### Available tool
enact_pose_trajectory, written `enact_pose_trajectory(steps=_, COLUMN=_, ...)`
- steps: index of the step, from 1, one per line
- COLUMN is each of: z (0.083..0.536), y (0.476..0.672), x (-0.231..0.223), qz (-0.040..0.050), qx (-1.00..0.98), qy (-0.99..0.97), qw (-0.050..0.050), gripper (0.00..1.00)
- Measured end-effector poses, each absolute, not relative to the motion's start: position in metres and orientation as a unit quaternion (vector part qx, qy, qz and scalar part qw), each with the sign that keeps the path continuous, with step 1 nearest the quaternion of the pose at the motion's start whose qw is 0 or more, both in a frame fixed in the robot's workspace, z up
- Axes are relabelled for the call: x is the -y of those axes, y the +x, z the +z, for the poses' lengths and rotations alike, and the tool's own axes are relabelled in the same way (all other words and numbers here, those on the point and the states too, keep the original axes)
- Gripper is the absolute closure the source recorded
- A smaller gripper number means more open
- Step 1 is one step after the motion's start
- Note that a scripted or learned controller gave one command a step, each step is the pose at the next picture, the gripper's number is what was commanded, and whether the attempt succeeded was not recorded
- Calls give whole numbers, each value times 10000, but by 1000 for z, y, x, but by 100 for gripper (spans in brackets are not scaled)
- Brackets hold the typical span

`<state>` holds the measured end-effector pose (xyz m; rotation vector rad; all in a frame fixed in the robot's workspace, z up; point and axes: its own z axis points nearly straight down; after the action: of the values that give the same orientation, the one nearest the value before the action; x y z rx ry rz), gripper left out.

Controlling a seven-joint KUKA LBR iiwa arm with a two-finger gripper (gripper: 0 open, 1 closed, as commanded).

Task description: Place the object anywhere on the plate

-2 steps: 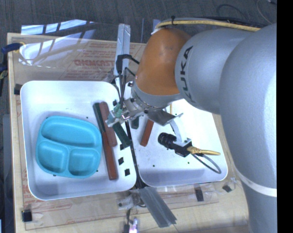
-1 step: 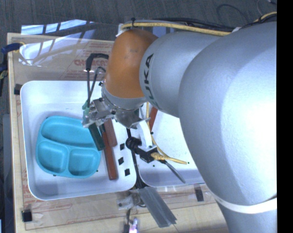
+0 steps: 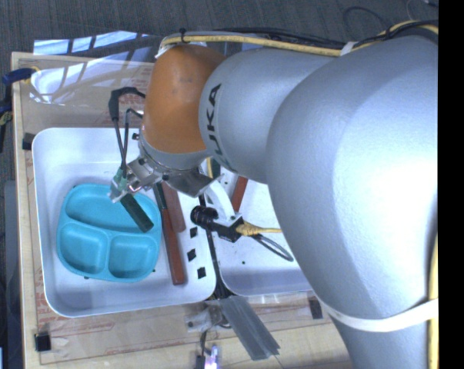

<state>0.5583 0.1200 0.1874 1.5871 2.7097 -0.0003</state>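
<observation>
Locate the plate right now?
The blue plate lies in the left bin, toward its left side, with the gripper over its upper right edge and a brown stick just to its right.

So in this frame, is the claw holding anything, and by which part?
It cannot be told. The claw hangs over the light blue three-compartment plastic plate in the left white bin, but the slanted view does not show anything between its tips.

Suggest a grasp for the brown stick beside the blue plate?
Judging from above: take the brown stick near mid-length, descending straight down, gripper closing across its narrow width. It lies flat and long along the left bin's right wall, next to the blue plate, so side approaches look cramped.
</observation>
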Motion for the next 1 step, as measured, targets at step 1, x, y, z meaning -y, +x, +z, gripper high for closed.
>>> enact_pose_trajectory(steps=1, z=157, y=571, x=-126, qz=-14, qx=-9415, qy=3370, qw=-19, gripper=100)
